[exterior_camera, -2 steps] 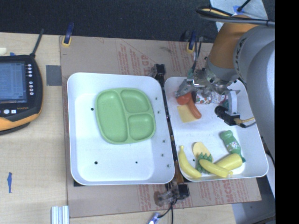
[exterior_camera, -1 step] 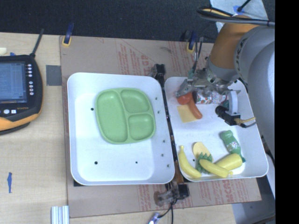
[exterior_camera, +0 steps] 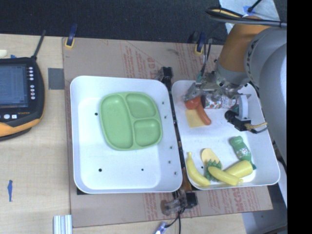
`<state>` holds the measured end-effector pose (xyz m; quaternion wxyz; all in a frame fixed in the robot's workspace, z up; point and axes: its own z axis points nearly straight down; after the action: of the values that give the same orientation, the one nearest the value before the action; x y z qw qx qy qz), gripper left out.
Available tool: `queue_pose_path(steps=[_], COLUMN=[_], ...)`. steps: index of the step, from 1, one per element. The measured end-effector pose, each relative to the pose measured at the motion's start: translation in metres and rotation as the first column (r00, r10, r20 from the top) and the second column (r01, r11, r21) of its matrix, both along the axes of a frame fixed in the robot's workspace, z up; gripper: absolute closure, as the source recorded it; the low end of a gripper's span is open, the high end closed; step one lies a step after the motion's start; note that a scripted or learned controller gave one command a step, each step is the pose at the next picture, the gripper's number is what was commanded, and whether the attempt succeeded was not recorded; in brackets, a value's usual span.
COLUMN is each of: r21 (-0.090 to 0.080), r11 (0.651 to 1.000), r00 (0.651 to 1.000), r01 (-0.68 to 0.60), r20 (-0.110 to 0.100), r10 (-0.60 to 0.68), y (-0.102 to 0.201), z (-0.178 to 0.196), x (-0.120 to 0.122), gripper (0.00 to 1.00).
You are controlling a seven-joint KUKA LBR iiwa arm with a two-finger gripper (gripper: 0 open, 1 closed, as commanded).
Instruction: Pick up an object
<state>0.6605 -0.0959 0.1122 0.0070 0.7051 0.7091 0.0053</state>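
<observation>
Gripper point(exterior_camera: 204, 92): low over far left of right bin point(exterior_camera: 263, 179); finger spread cannot be told.
Carrot point(exterior_camera: 200, 108): orange-red, tapered, lying slanted just below gripper, beside yellow block point(exterior_camera: 194, 119).
Left bin point(exterior_camera: 87, 169): green divided plate point(exterior_camera: 130, 120).
Near right: bananas point(exterior_camera: 214, 175), green bottle point(exterior_camera: 240, 147).

We cannot make out the fingers of the gripper point(exterior_camera: 210, 94): they sit low over the far end of the right bin point(exterior_camera: 265, 179), lost among grey metal parts. Just beside them, a red item point(exterior_camera: 193, 103) is partly covered, its shape unclear. The arm point(exterior_camera: 263, 62) hides that bin's far right corner. Well left of the bin, a handheld screen point(exterior_camera: 17, 94) is cut by the frame's edge.
</observation>
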Motion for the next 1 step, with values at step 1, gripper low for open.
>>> queue_pose_path(steps=[1], r21=[0.000], r11=[1.000], r00=[1.000], r01=[0.001], r20=[-0.001], r10=[-0.001], y=[0.0003], z=[-0.0003], x=[-0.0001], gripper=[0.00])
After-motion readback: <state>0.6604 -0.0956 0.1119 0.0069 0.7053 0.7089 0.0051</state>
